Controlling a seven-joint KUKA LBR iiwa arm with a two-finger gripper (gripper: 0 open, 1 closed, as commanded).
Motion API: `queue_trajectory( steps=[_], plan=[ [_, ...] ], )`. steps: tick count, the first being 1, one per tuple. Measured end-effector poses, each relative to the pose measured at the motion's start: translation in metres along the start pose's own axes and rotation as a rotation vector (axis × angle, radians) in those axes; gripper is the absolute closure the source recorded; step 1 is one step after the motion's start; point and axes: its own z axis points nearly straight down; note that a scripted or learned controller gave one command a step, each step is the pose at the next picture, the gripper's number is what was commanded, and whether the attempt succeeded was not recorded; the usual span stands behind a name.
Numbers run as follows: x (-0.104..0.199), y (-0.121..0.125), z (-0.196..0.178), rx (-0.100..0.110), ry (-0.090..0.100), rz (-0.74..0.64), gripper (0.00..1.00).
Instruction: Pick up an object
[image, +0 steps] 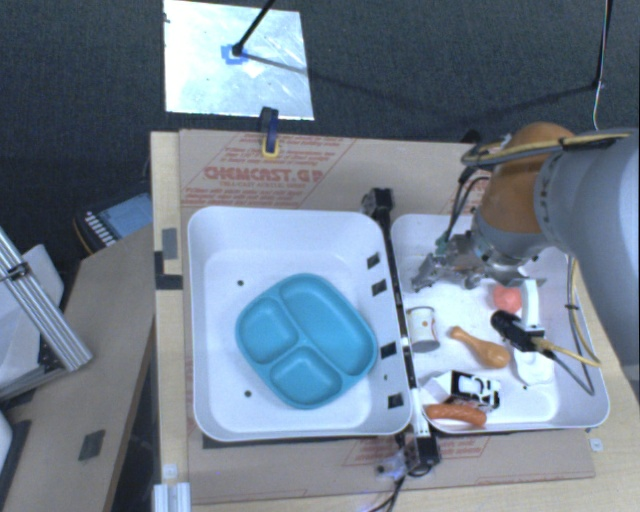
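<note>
Pincer (432, 272) hovers above the right bin (575, 400) (we cannot tell its state); we risk missing the small cup (424, 327) nearby.

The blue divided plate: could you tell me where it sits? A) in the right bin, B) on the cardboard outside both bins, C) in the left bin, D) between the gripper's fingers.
C: the blue divided plate lies flat on the floor of the left bin, apart from the small items in the right bin.
</note>
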Motion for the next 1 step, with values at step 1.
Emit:
queue_trajectory(
  steps=[1],
  plan=[
    [-0.0004,0.0012,-0.0127,-0.004,-0.001,0.0,1.0]
  ],
)
